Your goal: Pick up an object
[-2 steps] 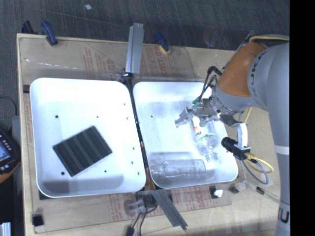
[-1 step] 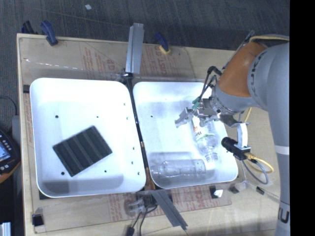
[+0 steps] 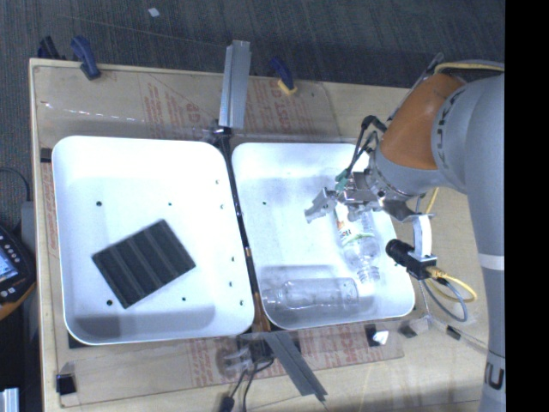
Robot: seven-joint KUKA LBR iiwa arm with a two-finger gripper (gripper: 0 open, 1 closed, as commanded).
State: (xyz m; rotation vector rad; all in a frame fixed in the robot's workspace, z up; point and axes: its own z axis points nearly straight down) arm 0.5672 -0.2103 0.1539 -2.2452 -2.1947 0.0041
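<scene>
Two white bins (image 3: pixel 137 157), a black ridged pad (image 3: pixel 143 262) (left bin), clear bottles (image 3: pixel 310 294), grey arm (image 3: pixel 467 136) banded orange.

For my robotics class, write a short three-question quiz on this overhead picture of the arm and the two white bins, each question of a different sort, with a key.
1. True or false: the dark ribbed rectangular slab lies in the left white bin.
2. Multiple choice: the large clear plastic bottle lying on its side rests along which wall of the right white bin? A) far wall B) near wall C) left wall
3. Fill in: the two-finger gripper is over the ____ bin, close to the small clear plastic bottle with a label.

Key: 1 true; 2 B; 3 right.
</scene>
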